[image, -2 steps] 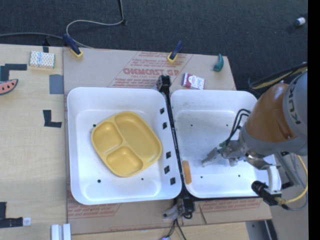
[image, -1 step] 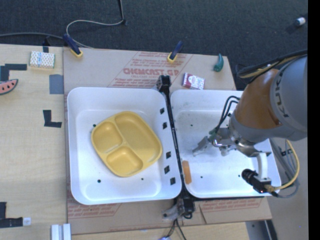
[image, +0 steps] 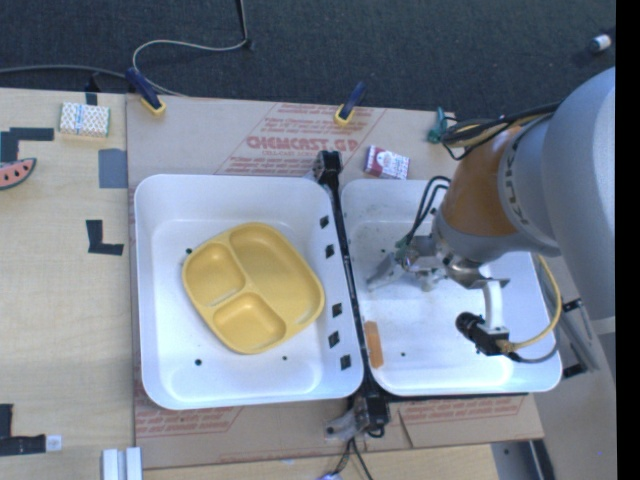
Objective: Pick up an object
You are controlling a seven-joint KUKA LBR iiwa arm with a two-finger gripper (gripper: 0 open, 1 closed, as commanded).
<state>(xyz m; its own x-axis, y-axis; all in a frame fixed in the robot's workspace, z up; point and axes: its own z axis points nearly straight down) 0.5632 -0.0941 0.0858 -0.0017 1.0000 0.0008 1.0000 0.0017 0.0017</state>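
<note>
Overhead, slightly slanted, onto a cardboard-covered bench [image: 290, 143] with two shallow white bins side by side. In the left bin [image: 165, 268]: a yellow divided plate [image: 252, 286] with three compartments, lying flat near the middle, turned at an angle. In the right bin [image: 440, 363]: a small orange object [image: 373, 344], long and narrow, lying flat close to the bin's left wall, toward the near edge. Reaching in from the right over the right bin: a grey arm [image: 570, 178] with an orange band [image: 478, 193] above the wrist. At its end, the gripper [image: 383, 272], metal fingers pointing left and low over the bin floor, near the bin's left wall. Fingers blurred against the white surface; cannot tell whether apart or together, and nothing seen between them. Orange object apart from the gripper, nearer the camera side. Beyond the bins, against the cardboard: a small red-and-white packet [image: 385, 162] just behind the right bin, plus blue-and-yellow clamps [image: 350, 105] along the far edge. Far left, on the pale wooden bench top: a small patterned block [image: 84, 119] and strips of black tape [image: 100, 238]. Black cable [image: 190, 46] trailing across the dark floor behind.
</note>
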